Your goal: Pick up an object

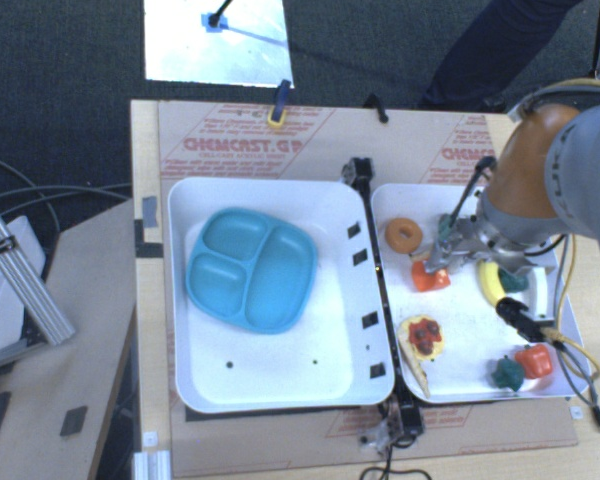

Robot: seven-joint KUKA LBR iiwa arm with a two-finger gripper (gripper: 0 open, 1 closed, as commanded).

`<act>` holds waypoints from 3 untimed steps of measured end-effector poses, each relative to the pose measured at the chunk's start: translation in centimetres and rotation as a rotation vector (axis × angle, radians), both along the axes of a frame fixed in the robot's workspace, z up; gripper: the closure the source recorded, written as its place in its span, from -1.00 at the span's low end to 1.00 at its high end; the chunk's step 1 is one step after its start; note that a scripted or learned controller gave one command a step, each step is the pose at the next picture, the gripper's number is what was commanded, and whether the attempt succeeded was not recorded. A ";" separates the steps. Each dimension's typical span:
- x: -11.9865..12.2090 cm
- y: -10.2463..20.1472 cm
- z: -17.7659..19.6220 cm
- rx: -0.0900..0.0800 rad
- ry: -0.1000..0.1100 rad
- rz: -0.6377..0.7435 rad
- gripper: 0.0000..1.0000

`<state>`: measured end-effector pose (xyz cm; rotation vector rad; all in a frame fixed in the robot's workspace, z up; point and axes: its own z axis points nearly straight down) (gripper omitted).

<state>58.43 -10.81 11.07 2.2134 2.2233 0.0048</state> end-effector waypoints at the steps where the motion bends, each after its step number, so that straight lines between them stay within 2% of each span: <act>1: 1.0 10.6 7.8 0.006 -0.005 0.009 1.00; 2: -2.6 7.8 7.3 0.000 0.007 -0.006 1.00; 3: -6.3 15.6 7.3 0.005 0.007 0.007 1.00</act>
